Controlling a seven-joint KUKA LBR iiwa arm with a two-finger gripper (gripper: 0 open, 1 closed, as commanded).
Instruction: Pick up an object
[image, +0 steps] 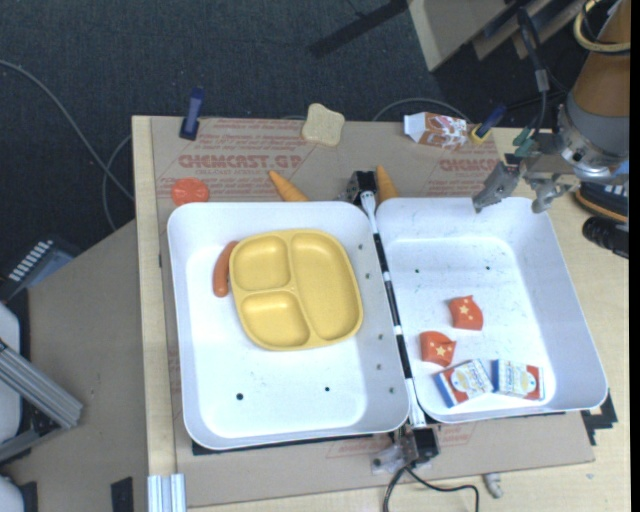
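End effector (520, 190) apparently open, red object (465, 312)

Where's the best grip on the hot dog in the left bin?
Take the hot dog across its narrow middle, coming straight down. It lies flat against the yellow tray's left edge, so one pincer finger needs the bare bin floor on its left.

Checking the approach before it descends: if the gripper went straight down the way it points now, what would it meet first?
Probably bare floor at the far edge of the right bin. The gripper hangs open there, well short of the red pieces; depth is uncertain.
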